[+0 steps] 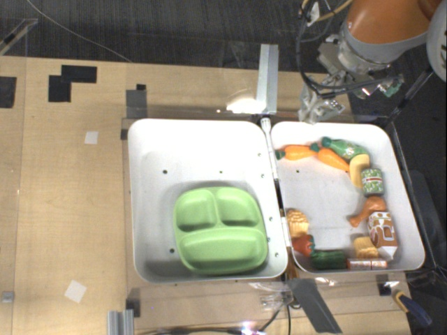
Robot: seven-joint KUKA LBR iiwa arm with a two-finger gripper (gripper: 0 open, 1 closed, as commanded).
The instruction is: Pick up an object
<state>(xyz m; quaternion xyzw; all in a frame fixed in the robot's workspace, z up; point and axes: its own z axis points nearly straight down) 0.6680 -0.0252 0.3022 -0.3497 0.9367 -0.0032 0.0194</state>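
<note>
From my remote seat I see the things to pick from lying in the right bin (401, 173), which I will use as my landmark. Along its far wall lie an orange carrot (296, 152), a second orange piece (333, 160) and a dark green vegetable (343, 147), close together. Down its right-hand side runs a line of toy foods: a pale yellow piece (358, 169), a small can with a green label (372, 181), a brown drumstick shape (369, 209) and a small brown-and-white carton (382, 230). Along its near wall lie a dark green item (328, 259), a red piece (302, 244) and a flat pinkish bar (366, 264), and a tan lumpy item (297, 220) sits against its left wall. My claw (318, 109) hangs just beyond the bin's far wall, above the wood worktop (63, 208), with nothing between its fingers that I can make out; I cannot tell whether they are spread or pressed together. The arm's orange band (385, 7) rises beyond the bin's far right corner. Touching the bin's left wall is the left bin (150, 145), which holds a light green divided tray (220, 229) toward its near side.
</note>
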